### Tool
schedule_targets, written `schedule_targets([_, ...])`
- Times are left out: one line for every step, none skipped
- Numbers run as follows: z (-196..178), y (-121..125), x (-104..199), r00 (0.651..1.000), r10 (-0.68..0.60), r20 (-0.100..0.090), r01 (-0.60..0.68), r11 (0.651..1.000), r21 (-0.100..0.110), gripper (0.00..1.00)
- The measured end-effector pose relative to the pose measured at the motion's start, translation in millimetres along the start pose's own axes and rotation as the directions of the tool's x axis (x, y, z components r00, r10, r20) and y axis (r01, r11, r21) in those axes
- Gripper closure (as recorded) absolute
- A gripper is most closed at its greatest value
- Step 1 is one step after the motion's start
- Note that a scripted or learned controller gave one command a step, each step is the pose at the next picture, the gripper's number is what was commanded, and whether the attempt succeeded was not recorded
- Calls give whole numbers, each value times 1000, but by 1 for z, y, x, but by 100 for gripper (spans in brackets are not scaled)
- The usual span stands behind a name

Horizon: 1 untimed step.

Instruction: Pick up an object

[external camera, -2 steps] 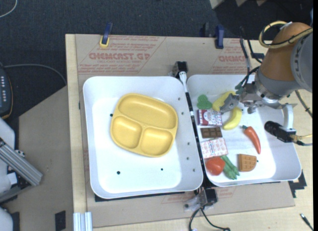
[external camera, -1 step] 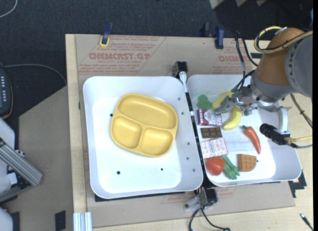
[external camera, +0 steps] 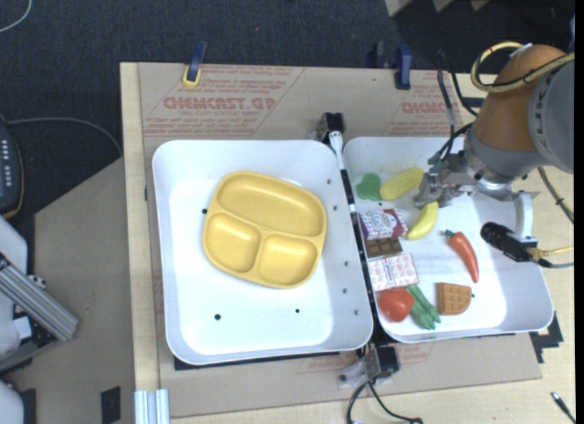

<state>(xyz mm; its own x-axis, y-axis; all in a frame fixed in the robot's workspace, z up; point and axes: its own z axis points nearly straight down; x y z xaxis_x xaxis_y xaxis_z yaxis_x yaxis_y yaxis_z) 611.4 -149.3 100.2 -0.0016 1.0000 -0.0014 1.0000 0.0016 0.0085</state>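
In the right bin [external camera: 525, 308] lie several toy foods: a yellow banana [external camera: 422, 222], a yellow corn-like piece [external camera: 401, 183], a green piece [external camera: 369, 185], a red chili pepper [external camera: 464, 254], a waffle [external camera: 453, 298], a tomato [external camera: 395, 304] and a green vegetable [external camera: 422, 309]. Three small printed packets [external camera: 381, 224] lie in a column along that bin's left wall. My gripper [external camera: 436, 189] hangs low over the upper middle of the bin, between the corn-like piece and the banana, just above the banana's top end. Nothing is seen lifted.
The left bin [external camera: 182, 258] holds a yellow divided plate [external camera: 265, 229]. A black divider [external camera: 349, 222] runs between the bins. The arm's orange band [external camera: 506, 108] and a black fitting with cable [external camera: 504, 238] stand over the right bin's right side. Clamps [external camera: 192, 67] sit on the bench's far edge.
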Motion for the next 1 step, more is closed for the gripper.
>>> schedule_targets([-43, 1, 2, 1000, 0, 0, 0, 1000, 4, 100])
